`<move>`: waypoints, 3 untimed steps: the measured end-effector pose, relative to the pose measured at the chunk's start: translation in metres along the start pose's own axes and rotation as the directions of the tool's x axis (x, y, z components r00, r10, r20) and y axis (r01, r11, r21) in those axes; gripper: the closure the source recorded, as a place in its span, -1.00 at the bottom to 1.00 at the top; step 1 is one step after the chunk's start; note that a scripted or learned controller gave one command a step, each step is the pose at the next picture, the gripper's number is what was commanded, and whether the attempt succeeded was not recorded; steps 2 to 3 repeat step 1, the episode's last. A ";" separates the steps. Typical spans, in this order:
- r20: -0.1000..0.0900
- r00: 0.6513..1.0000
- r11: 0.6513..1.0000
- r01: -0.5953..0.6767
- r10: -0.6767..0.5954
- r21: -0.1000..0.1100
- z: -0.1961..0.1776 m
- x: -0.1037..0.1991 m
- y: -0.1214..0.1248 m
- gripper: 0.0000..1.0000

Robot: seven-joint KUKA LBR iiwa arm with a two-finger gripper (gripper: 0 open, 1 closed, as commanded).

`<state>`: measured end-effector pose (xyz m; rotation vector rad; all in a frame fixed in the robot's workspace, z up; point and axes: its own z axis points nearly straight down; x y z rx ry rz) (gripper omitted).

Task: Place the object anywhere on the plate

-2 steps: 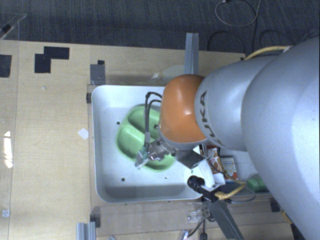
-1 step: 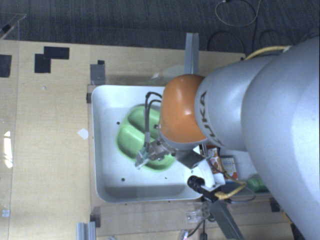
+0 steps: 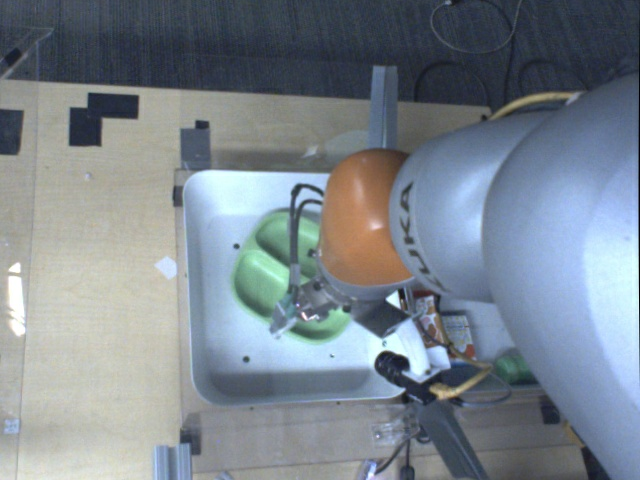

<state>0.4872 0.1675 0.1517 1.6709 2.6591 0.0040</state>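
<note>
A grey robot arm [image 3: 520, 228] with an orange band [image 3: 365, 223] above its wrist reaches in from the right over the left of two shallow white bins [image 3: 205, 298] on a pale wooden bench [image 3: 90, 298]. Its gripper [image 3: 290, 318] hangs low above a green plate [image 3: 262, 268] that lies inside that bin, toward the bin's right half. The plate is divided into rounded compartments, and the arm's wrist covers its right portion, so the whole outline cannot be made out.

The fingertips sit at the plate's lower edge, where a small pale, shiny shape shows, but the view is too blurred to tell whether the jaws are spread, closed, or pinching anything. The object to be placed cannot be picked out with certainty, and so neither its long axis nor the way it points can be told.

Black letters reading "KUKA" [image 3: 407, 230] run lengthwise along the grey housing just behind the orange band. In the right-hand bin, partly hidden beneath the arm, lie a small packet with red and white print [image 3: 440, 330], its writing too small to read, and a green item [image 3: 512, 366]. Black cables [image 3: 480, 23] loop across the dark floor beyond the bench, and black square markers [image 3: 100, 116] are stuck to the benchtop at upper left.
</note>
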 end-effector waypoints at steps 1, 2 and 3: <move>0.000 1.000 1.000 0.000 0.000 0.000 0.000 0.000 0.000 -1.00; 0.000 1.000 1.000 0.000 0.000 0.000 0.000 0.000 0.000 -1.00; 0.000 1.000 1.000 0.000 0.000 0.000 0.000 0.000 0.000 -1.00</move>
